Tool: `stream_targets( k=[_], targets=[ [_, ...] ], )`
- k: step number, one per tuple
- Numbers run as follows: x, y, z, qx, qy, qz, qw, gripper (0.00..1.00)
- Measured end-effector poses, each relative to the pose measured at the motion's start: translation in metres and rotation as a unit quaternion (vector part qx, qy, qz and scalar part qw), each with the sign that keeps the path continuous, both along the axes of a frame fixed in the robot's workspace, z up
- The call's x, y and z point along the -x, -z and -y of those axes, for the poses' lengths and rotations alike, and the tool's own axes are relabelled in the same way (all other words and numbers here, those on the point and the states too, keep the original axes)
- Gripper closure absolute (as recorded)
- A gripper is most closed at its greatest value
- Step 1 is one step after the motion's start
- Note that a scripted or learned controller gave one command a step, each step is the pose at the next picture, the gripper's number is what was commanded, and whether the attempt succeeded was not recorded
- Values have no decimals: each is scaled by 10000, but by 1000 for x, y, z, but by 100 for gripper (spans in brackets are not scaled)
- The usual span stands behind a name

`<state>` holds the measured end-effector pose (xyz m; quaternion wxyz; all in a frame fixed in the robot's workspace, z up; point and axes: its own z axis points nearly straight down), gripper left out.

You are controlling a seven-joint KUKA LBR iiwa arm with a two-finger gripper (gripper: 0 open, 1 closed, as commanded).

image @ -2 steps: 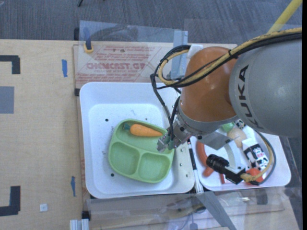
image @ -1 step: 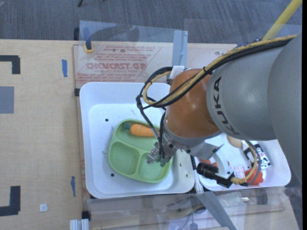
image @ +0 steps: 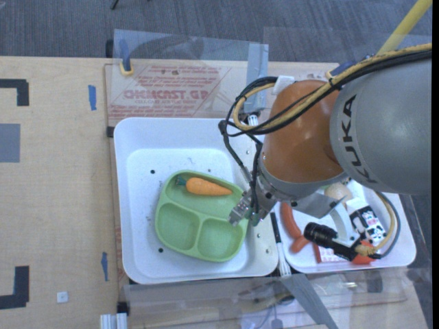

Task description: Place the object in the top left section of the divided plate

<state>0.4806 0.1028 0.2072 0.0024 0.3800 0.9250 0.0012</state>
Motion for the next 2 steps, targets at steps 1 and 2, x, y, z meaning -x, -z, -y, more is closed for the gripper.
stream_targets(
  k=[1, 2],
  targets=[
    [2, 53, -28, 2, 1144, -46, 9934, 100],
    [0, 96, -36, -4, -110, -3, 9999, 100]
  ],
)
